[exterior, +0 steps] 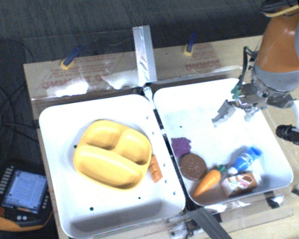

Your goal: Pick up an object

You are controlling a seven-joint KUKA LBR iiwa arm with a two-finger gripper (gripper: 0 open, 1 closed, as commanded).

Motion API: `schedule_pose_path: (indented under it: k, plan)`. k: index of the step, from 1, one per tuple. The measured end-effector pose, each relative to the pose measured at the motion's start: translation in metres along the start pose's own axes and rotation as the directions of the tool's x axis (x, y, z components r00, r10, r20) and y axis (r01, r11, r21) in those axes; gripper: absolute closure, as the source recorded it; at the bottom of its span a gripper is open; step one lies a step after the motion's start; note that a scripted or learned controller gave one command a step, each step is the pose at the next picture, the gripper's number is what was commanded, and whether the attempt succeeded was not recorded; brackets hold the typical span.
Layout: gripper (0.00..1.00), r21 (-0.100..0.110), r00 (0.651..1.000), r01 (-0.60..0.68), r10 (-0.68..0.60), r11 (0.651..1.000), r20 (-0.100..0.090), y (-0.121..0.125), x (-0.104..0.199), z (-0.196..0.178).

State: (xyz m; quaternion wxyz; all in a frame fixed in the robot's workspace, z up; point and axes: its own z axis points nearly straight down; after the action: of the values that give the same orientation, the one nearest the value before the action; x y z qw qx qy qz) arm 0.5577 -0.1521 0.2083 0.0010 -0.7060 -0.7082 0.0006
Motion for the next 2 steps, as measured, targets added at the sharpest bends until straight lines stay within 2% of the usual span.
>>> schedule_pose_path:
  k: [1, 2]
  plan:
    - [0.00, 0.002, 0.985, 0.173, -0.173, 0.985, -0.001, -0.068, 0.035, 0.085]
    - [0.00, -0.014, 0.912, 0.411, -0.411, 0.911, 0.010, -0.069, 0.047, 0.117]
